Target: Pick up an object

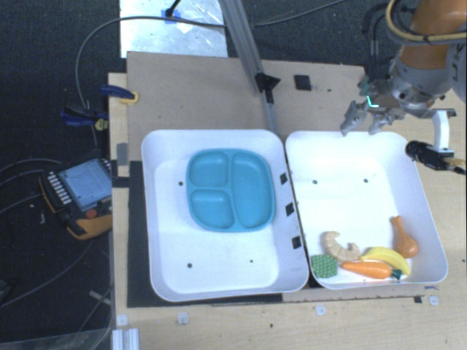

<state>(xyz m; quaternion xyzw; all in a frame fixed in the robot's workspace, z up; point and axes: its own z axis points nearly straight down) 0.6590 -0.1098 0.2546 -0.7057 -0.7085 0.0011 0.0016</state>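
Observation:
My gripper (pixel 364 122) hangs over the far rim of the right bin (pixel 350 162), its two fingers spread apart with nothing between them. Far from it, several toy foods lie in that bin's near corner: a brown drumstick (pixel 404 238), a yellow banana (pixel 387 257), an orange carrot (pixel 367 270), a tan piece (pixel 340 246) and a small green piece (pixel 325 266).
The left bin (pixel 168 268) holds a blue divided plate (pixel 230 189). A slanted metal pole (pixel 244 42) rises behind the bins. Clamps and a handheld device (pixel 79 195) lie off the bench's left side.

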